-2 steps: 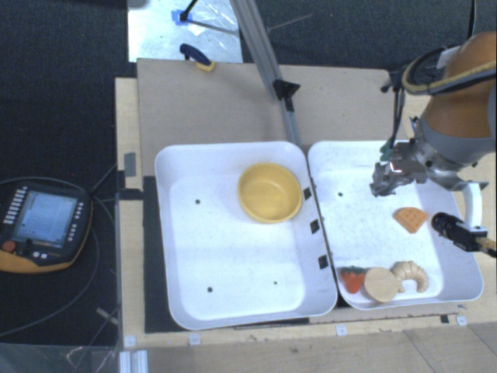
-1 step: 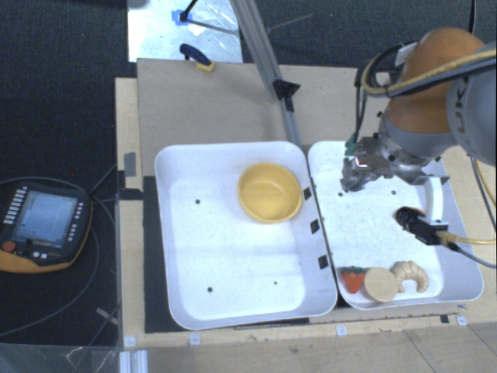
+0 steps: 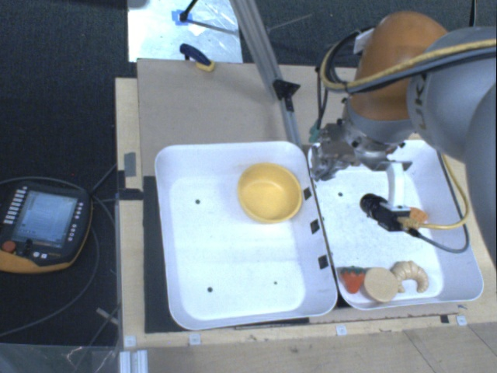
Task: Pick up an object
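A yellow bowl (image 3: pixel 269 192) sits upright in the left bin (image 3: pixel 194 286), near its upper right corner. At the front of the right bin (image 3: pixel 458 282) lie a red strawberry-like piece (image 3: pixel 353 279), a round tan disc (image 3: pixel 381 284) and a pale croissant (image 3: pixel 411 274), close together. My gripper (image 3: pixel 324 160) hangs below the orange band (image 3: pixel 392 61) over the right bin's upper left corner, just right of the bowl and beside the wall between the bins. I see nothing in it.
A black cylinder with a white bracket and yellow cable (image 3: pixel 384 210) hangs off the wrist over the middle of the right bin. A grey tripod leg (image 3: pixel 264 53) slants down to the bins' back edge. A teach pendant (image 3: pixel 39 224) lies far left.
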{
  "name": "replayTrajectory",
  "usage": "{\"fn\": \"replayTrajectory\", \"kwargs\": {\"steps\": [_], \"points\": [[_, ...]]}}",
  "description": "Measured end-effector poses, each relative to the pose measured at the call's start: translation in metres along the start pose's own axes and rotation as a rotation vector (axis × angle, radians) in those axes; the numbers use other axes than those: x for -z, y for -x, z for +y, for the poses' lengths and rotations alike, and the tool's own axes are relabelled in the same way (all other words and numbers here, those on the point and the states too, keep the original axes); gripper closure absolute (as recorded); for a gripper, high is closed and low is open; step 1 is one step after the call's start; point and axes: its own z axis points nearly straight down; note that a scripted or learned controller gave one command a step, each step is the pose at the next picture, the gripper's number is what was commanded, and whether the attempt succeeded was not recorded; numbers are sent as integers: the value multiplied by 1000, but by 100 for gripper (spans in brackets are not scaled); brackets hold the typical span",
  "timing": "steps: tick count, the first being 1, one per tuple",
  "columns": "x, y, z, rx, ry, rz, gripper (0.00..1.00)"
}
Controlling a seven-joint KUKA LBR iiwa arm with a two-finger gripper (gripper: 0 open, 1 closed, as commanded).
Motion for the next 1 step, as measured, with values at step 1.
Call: {"fn": "replayTrajectory", "kwargs": {"steps": [1], "points": [[-12,-50,17,-1,-1,-1,100]]}}
